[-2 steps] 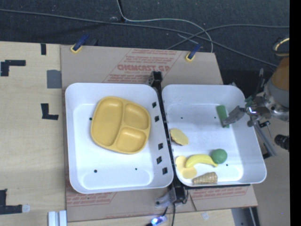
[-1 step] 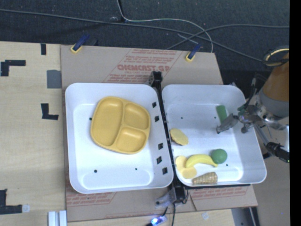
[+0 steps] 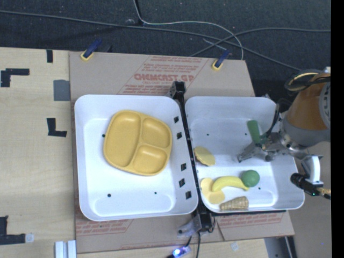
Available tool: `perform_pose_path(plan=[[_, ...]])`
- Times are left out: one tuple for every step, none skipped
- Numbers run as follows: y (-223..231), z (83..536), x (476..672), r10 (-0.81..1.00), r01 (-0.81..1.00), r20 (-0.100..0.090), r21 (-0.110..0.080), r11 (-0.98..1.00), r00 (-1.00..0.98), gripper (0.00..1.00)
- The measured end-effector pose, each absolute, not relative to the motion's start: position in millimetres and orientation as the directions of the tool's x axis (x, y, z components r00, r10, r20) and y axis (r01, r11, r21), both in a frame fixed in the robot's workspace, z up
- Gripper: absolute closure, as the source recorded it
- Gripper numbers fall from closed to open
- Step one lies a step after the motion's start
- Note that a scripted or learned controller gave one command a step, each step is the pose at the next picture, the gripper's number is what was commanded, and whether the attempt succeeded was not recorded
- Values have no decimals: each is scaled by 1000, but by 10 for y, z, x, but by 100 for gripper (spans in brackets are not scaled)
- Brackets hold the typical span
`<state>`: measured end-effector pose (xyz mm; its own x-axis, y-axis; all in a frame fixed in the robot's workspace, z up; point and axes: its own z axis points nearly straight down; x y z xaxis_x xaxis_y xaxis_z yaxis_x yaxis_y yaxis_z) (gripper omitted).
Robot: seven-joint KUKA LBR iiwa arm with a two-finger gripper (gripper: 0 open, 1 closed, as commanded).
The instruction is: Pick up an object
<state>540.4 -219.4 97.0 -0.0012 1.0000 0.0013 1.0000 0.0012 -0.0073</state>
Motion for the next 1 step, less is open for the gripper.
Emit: perform_pose_path(plan=[[-2193, 1108, 5419, 1000, 1000, 0, -3, 2, -2, 100]])
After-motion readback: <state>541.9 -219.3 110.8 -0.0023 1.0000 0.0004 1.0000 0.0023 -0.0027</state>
